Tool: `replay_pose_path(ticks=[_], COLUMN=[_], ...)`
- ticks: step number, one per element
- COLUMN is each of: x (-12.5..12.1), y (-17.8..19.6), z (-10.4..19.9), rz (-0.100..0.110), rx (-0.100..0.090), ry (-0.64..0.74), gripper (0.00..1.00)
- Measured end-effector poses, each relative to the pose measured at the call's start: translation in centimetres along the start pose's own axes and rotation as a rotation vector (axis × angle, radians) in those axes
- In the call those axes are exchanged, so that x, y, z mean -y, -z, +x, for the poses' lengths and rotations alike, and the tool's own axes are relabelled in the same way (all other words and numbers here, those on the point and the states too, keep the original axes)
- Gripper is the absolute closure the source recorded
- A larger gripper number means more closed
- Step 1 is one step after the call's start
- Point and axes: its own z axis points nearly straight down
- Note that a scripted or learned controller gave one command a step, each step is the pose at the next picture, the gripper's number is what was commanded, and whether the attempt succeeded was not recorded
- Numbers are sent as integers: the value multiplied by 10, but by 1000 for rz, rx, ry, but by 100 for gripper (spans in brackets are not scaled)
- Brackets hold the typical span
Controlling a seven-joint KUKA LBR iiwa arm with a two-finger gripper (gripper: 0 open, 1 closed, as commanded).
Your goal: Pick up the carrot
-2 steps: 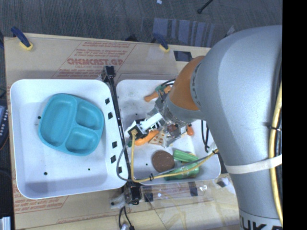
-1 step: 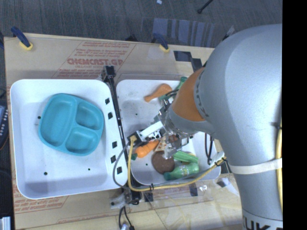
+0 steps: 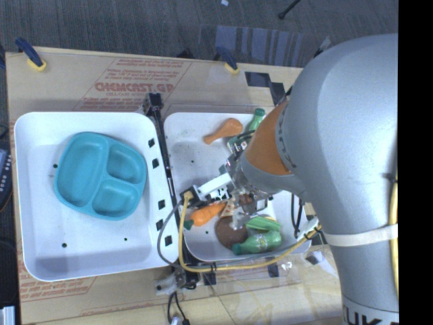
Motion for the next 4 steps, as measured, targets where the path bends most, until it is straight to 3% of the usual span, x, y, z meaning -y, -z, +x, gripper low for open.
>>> replay_pose_path(ticks=[1, 2, 4], x=[6, 1, 5], y=[0, 0, 0], z=[-14, -13, -14], rz=[-10, -2, -5], rx=[-3, 1, 3], ry=[-5, 13, -4], gripper=[0, 0, 0])
